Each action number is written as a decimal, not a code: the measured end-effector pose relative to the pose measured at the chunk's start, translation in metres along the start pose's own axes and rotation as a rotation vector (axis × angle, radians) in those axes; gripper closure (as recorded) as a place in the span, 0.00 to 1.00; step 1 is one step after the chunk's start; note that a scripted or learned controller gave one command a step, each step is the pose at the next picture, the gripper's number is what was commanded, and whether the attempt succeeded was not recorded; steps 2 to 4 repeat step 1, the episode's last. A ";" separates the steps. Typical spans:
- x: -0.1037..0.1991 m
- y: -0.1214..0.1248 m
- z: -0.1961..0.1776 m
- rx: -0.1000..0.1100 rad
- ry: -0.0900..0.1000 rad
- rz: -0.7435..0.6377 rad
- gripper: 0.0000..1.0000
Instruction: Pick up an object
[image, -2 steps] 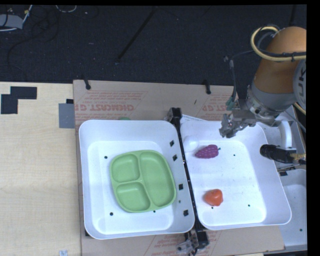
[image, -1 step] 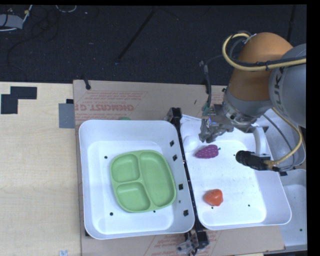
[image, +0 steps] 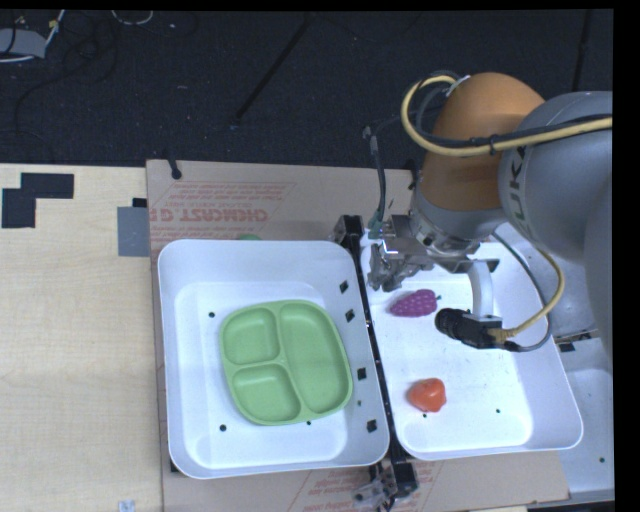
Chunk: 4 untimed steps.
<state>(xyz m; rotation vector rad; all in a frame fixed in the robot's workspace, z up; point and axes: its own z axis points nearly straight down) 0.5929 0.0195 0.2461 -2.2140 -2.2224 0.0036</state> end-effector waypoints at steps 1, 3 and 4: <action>0.048 -0.005 -0.004 -0.002 -0.001 0.000 1.00; 0.048 -0.005 -0.004 -0.002 -0.001 0.000 1.00; 0.048 -0.005 -0.004 -0.002 -0.001 0.000 1.00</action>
